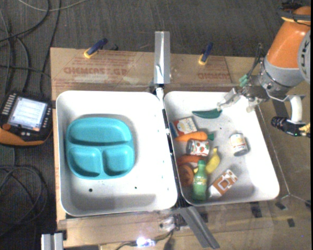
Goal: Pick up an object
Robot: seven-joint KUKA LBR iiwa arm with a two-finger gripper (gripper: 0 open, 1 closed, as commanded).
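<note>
My gripper (223, 104) hangs over the far side of the right bin (261, 163), reaching in from the upper right. It is shut on one end of a dark teal flat piece (205, 113), which sticks out to the left from the fingertips. Below it, in the right bin, lie a small red and white box (185, 124), an orange carrot (192, 136), a red can (199, 148), a yellow banana (213, 163), a green bottle (200, 180), a silver can (239, 144) and an orange and white carton (224, 181).
The left bin (146, 186) holds a light blue divided tray (100, 146). A metal post (161, 56) stands behind the wall between the bins. A teach pendant (23, 116) and cables lie on the floor at left.
</note>
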